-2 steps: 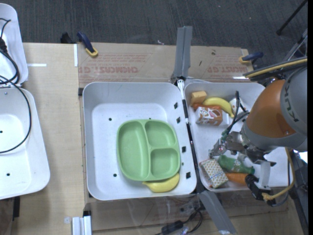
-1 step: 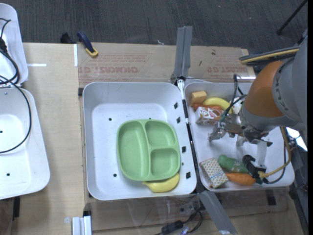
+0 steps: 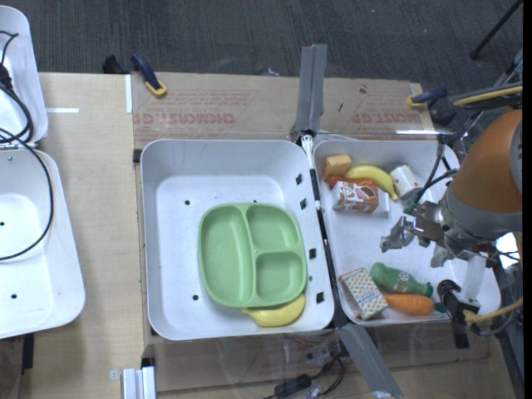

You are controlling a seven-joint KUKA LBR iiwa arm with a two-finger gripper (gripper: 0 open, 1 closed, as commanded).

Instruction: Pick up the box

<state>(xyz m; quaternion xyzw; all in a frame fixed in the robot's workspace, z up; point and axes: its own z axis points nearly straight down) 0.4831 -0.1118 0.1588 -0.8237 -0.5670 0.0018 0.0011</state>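
Arm (image 3: pixel 486 185) above box (image 3: pixel 363 293), bin (image 3: pixel 332 223)

cardboard sheet (image 3: pixel 249 106): red printing in a single line, lying on the bench at 12 o'clock of the left bin; it is upside down from this camera and seems to read "CHEMCMZT", though the letters are too faint to be sure.
cardboard sheet, right part (image 3: pixel 378 116): the same red printing at 12 o'clock of the right bin, partly cut off by the bin rim; only fragments show and cannot be read.
packet (image 3: pixel 359 196): brown and white wrapper with a printed mark, in the right bin at 6 o'clock of the banana; lettering too small to read.
box (image 3: pixel 364 293): patterned print, no legible words.
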